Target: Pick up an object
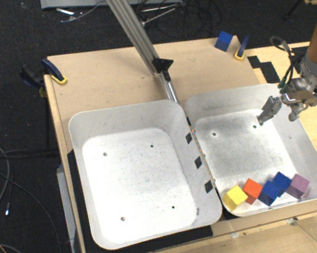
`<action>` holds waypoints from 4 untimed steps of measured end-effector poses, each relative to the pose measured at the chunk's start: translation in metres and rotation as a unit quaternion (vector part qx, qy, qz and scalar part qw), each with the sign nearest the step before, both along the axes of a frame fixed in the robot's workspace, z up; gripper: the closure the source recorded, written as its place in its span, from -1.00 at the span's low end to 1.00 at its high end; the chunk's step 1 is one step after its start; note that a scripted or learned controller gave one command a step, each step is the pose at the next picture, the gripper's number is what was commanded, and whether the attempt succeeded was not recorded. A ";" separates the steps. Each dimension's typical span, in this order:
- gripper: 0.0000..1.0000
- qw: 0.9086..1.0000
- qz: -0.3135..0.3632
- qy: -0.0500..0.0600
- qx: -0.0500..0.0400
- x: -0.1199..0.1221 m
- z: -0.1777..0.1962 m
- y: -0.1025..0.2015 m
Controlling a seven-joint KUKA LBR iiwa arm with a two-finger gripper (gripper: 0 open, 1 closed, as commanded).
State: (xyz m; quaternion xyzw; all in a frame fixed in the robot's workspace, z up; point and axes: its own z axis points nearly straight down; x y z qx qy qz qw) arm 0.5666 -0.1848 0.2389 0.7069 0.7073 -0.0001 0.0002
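Four small blocks lie in a row along the near edge of the right bin (303,136): a yellow block (236,196), an orange block (252,188), a blue block (274,188) and a purple block (299,185). They touch or nearly touch one another. My gripper (277,116) hangs over the right bin's far right part, well behind the blocks. Its two fingers stand apart, open, with nothing between them.
The left bin (84,164) sits beside the right one, with a ridge between them. Another blue block (224,40) rests on the wooden bench beyond the bins, next to a yellow-tipped clamp (240,49). A slanted metal pole (134,28) crosses above the bench's far side.
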 end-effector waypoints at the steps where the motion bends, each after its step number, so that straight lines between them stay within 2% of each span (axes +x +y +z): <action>1: -1.00 1.000 0.002 0.001 0.000 0.093 -0.122 -0.021; 2: -1.00 1.000 0.002 0.003 0.002 0.045 -0.146 0.025; 3: 1.00 1.000 0.000 -0.001 0.000 0.048 -0.133 0.023; 4: 1.00 1.000 0.004 -0.002 0.002 -0.023 -0.039 0.105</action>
